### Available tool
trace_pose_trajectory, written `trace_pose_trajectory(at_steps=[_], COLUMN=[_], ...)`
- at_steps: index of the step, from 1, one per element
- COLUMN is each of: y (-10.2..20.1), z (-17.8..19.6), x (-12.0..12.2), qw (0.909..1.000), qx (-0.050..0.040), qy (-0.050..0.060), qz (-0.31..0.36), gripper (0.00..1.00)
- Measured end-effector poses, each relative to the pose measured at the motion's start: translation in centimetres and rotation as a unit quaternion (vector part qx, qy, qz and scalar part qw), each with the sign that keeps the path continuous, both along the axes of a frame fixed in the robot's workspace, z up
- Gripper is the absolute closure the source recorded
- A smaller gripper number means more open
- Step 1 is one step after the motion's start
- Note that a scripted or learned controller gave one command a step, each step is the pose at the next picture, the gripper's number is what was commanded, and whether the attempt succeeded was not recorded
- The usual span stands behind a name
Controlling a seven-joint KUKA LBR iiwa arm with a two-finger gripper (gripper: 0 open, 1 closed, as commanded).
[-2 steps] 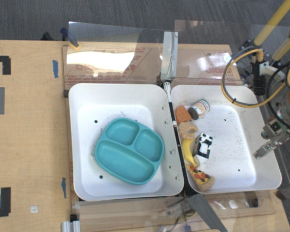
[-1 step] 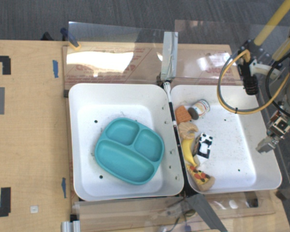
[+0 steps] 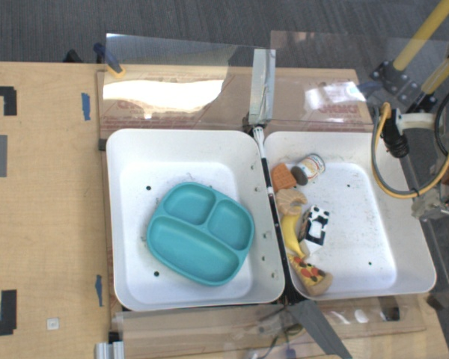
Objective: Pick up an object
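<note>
Several small objects lie along the left side of the right bin (image 3: pixel 374 230). An orange-brown block (image 3: pixel 283 176) and a small can on its side (image 3: pixel 310 167) are at the back. Below them lie a tan lump (image 3: pixel 289 200), a yellow banana (image 3: pixel 291 236) and a black-and-white toy (image 3: pixel 316 225). A tan and red-yellow item (image 3: pixel 313 277) rests at the front corner. In the left bin (image 3: pixel 131 200) a teal divided plate (image 3: pixel 200 234) lies flat.
Clear plastic walls and a metal post (image 3: pixel 262 88) stand behind the bins. A yellow cable loop (image 3: pixel 380 167) and dark fittings (image 3: pixel 400 88) hang over the right bin's far right edge. Wooden bench top (image 3: pixel 37 200) spreads to the left.
</note>
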State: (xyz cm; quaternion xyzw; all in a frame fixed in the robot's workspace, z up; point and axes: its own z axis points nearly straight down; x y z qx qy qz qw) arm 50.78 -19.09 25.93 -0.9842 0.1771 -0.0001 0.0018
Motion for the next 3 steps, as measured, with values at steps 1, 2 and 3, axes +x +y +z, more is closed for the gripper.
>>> trace_pose_trajectory(at_steps=[1,2,3], y=[-3.0,-0.2,-3.2], z=[-6.7,-1.9,-6.9], x=[-0.5,2.8,-0.9], qw=[0.9969,0.9968,0.9970], qx=[0.0009,-0.0002,0.0014], qy=[0.001,-0.002,0.003], qz=[0.079,0.080,0.077], gripper=[1.00,1.00,1.00])
